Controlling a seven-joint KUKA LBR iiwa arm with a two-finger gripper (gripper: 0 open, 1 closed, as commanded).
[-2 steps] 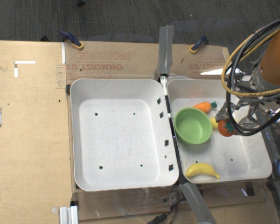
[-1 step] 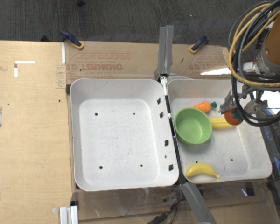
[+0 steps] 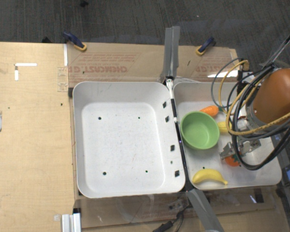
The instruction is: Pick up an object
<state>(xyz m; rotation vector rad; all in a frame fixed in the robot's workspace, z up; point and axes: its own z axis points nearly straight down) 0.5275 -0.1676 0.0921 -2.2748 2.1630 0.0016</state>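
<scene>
The left bin (image 3: pixel 121 139) gives me open room. In the right bin (image 3: pixel 261 178), bowl (image 3: pixel 199 130), banana (image 3: pixel 209 177) and carrot (image 3: pixel 209 110) crowd my path, cables (image 3: pixel 237 105) looping overhead.

Even, bright overhead light — soft shadows, mild glare, slight blur.

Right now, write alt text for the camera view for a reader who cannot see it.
The arm reaches from the right over the right bin, its tool low beside an orange item. That bin also holds a green bowl, a banana and a carrot; the left bin sits alongside.
</scene>
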